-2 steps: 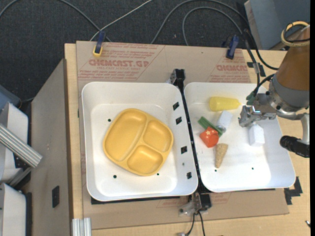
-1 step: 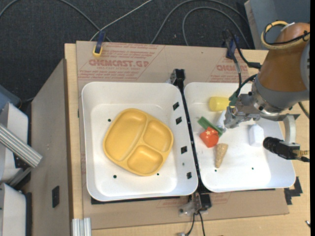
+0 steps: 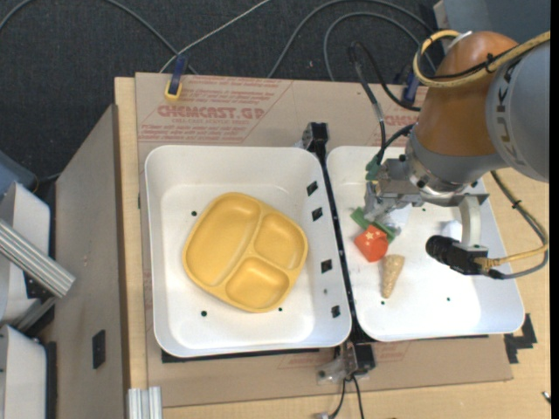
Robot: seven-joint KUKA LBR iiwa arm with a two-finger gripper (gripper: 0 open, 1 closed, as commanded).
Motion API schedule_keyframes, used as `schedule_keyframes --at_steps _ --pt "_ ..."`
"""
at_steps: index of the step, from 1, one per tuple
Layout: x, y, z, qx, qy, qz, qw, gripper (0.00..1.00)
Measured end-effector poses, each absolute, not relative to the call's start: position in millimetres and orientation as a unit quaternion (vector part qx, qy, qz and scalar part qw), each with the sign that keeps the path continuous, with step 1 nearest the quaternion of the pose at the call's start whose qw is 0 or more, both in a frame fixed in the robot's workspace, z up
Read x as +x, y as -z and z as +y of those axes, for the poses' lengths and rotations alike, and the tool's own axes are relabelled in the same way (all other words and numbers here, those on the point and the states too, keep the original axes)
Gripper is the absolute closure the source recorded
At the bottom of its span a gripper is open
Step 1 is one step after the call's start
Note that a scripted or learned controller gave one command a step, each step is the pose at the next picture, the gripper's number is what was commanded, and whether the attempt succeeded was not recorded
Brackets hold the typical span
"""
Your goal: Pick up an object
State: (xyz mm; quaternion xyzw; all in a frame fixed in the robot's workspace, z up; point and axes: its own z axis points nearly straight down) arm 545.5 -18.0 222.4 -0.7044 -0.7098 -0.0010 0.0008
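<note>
Grey arm (image 3: 489, 103) with its orange band comes in from the right and hangs over the right bin (image 3: 437, 323), wrist bent down toward that bin's left half. At its tip the claw (image 3: 382, 206) sits low, near the wall the two bins share. Whether the claw is spread or pressed together, I cannot tell: the wrist body covers it from this angle, and nothing can be seen pinched in it.

Just below the claw lies a red strawberry (image 3: 371, 245) with a green leafy top. The leaves point up toward the claw and the red body rests on the bin floor. Right beside it, a little lower and to the right, lies a tan cone (image 3: 390, 275) on its side, narrow end pointing down. The two are close together, but I cannot tell if they touch.

Over in the left bin (image 3: 170, 190) a yellow plate (image 3: 245, 251) with three compartments lies flat near the middle, turned at a slant to the bin walls, well apart from the arm.

Both bins rest on a cardboard sheet (image 3: 218, 90) printed with red lettering, and a blue clip (image 3: 175, 85) sits at its upper edge, with dark carpet (image 3: 61, 68) around the bench
</note>
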Motion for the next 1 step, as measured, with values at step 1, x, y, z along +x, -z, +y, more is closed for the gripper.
schedule_keyframes --at_steps 1 --pt "552.9 -216.2 41.5 -0.705 0.0007 -0.709 0.000 1.00"
